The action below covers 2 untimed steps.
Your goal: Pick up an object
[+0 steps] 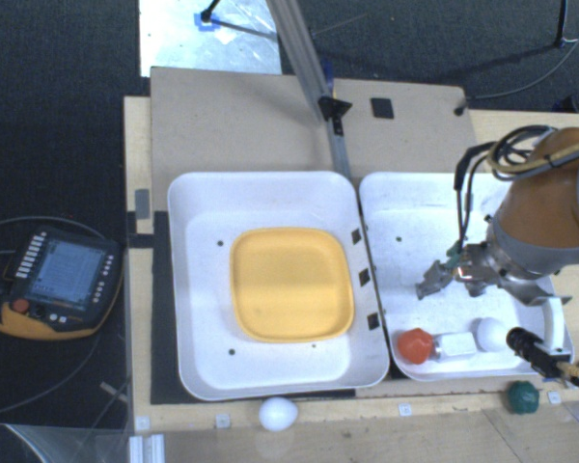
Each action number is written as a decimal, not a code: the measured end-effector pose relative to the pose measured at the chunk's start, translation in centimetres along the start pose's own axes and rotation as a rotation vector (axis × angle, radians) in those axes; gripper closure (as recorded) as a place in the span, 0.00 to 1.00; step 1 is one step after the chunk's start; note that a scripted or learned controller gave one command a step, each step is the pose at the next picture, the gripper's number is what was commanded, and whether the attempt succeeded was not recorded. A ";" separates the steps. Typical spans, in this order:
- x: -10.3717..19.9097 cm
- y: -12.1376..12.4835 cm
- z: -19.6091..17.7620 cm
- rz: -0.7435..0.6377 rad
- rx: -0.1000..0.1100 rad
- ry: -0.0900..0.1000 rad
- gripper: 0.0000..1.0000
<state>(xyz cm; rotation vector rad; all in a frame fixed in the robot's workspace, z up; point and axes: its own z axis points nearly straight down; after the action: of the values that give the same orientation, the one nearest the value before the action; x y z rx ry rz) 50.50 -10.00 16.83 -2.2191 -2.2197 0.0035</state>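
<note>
Pincer low over the right bin, nothing seen between its tips; how wide it stands, impossible to tell. Just nearer, along the bin's near wall: a red ball, a white block, a white ball. Left bin bearing a yellow plate.

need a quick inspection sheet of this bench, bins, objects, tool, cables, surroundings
surface: left bin and right bin side by side on a tan bench
job's things: yellow plate in left bin; red ball, white block and white ball along right bin's near wall
clutter: white egg and green ball on bench outside the bins
grippers: tool over right bin, above the objects, nothing seen in it
cables: black cables looping on arm
surroundings: teach pendant on dark floor at left
</note>
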 end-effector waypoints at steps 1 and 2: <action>0.6 -0.3 4.4 0.000 -0.001 0.000 0.00; 0.6 -0.2 3.2 0.000 -0.005 0.000 1.00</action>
<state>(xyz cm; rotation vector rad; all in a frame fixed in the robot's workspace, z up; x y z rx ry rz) 50.31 -9.41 13.65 -2.2221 -2.2222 -0.0017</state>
